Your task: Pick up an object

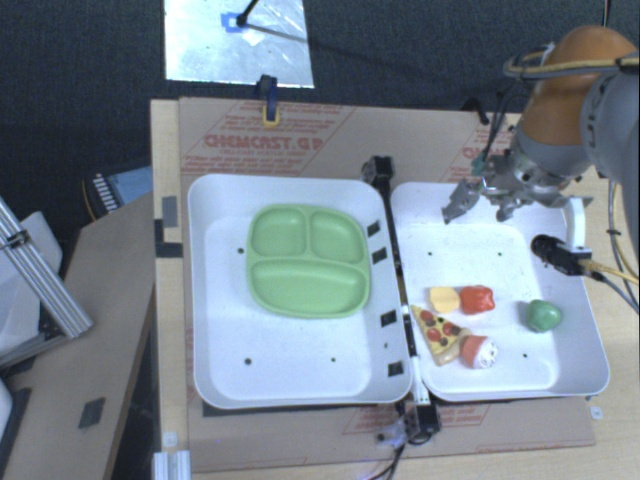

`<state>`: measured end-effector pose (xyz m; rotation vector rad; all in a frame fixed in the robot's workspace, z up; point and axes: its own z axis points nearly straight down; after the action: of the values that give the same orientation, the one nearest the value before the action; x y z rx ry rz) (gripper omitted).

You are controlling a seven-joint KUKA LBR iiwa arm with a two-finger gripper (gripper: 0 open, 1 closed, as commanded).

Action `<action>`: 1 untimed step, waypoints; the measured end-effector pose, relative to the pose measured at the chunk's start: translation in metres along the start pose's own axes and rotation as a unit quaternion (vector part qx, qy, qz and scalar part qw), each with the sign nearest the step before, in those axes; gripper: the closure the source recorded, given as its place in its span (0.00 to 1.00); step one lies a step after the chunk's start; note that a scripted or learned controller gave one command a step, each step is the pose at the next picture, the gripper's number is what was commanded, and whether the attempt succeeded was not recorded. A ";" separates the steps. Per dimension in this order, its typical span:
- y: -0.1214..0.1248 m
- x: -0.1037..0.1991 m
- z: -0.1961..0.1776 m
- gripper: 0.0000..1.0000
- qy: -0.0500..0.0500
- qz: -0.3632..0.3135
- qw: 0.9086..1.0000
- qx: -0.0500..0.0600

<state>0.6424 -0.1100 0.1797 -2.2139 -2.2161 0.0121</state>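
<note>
Hovering over the far part of the right shallow white plastic bin (575,368), with nothing between the two grey fingers, which appear spread apart: the grey arm's two-finger gripper (482,206). Lying toward the near side of that same bin, well apart from the gripper: a small cluster of toy foods. Nearest along a line toward the camera, a yellow-and-red plastic piece (462,299), long axis running left to right across the bin. Just beyond it, touching or almost touching, a triangular toy pizza slice (440,332) pointing toward the centre divider, and a small red-and-white round toy (478,351) beside its crust. Off to the right, alone, a round green toy (543,315), close under the arm's black fitting. Resting in the left white bin (215,368), a pale green three-compartment plastic plate (306,260), away from the arm's side. Judging from the layout, a descent calls for travel toward the near edge first; the yellow-and-red piece looks the shortest reach, with fingers best closing across its short width.
</note>
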 end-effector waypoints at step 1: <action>0.003 0.000 -0.008 0.00 -0.001 -0.001 1.000 -0.007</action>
<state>0.6454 -0.1098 0.1878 -2.2189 -2.2254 -0.0010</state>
